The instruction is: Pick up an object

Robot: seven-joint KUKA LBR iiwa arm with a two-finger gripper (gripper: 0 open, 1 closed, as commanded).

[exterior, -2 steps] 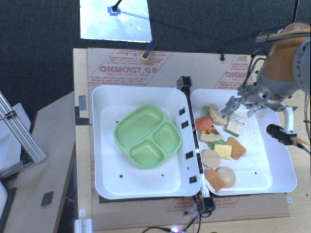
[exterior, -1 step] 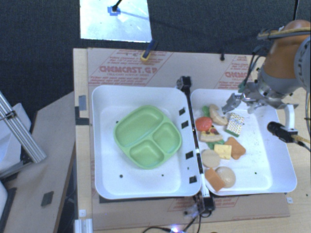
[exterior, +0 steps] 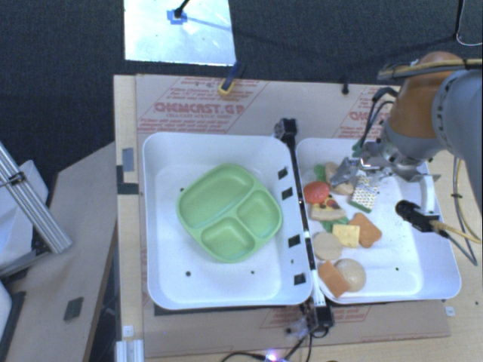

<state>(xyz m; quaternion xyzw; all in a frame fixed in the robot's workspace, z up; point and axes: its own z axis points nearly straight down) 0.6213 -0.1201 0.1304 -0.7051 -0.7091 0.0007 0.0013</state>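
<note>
While the grey arm [exterior: 445, 111] reaches in from the right with its orange band [exterior: 419, 100] above the wrist, the gripper [exterior: 355, 173] hangs low over the far part of the right bin [exterior: 434, 270]. Its metal fingers blur into the clutter beneath them, so I cannot tell whether they are spread or closed, nor whether anything sits between them.

Just beside the gripper lies a small mesh-patterned piece [exterior: 365, 195], its long axis running from the gripper toward the near edge of the bin. Left of it sits a red tomato-like toy [exterior: 317, 191] with a green bit [exterior: 321, 171] beyond it, partly hidden by the gripper. Nearer the camera, a loose pile runs down the bin's left side: a yellow block [exterior: 347, 235], an orange piece [exterior: 367, 228], a pale round disc [exterior: 327, 245], another orange wedge [exterior: 333, 277] and a translucent round item [exterior: 352, 273]. These overlap, so their outlines are hard to separate. A black part [exterior: 411, 213] juts out below the wrist.

Across the divider, the left bin [exterior: 173, 277] holds a green divided plate [exterior: 230, 212], lying flat with its three compartments facing up.
</note>
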